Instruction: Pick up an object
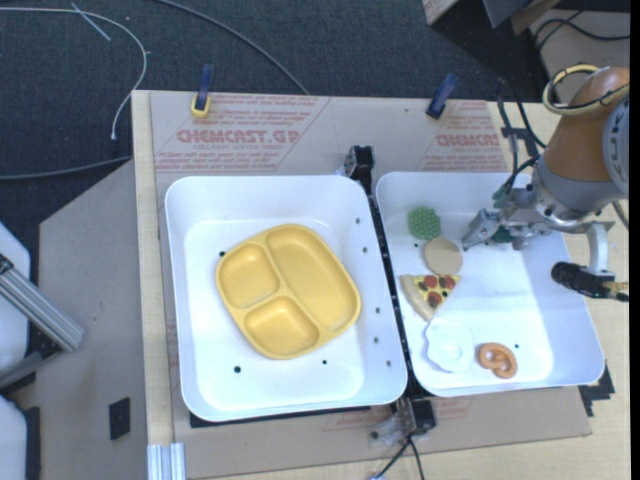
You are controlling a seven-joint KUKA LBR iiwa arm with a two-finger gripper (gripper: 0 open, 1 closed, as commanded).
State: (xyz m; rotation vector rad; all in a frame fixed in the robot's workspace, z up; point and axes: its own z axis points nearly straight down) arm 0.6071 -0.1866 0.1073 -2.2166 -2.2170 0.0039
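I couldn't tell the gripper's [478, 230] finger state; I'd have centred squarely over the tan cookie [442, 257] before descending.

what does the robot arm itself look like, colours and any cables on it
The grey KUKA arm has a rounded orange band above the wrist, with a pale ring-shaped edge at the band's top. Below it sits a grey metal wrist block carrying the small metallic two-finger pincer. Thin dark cables run along the arm's side near the wrist, and a black cylindrical part sticks out below the arm.
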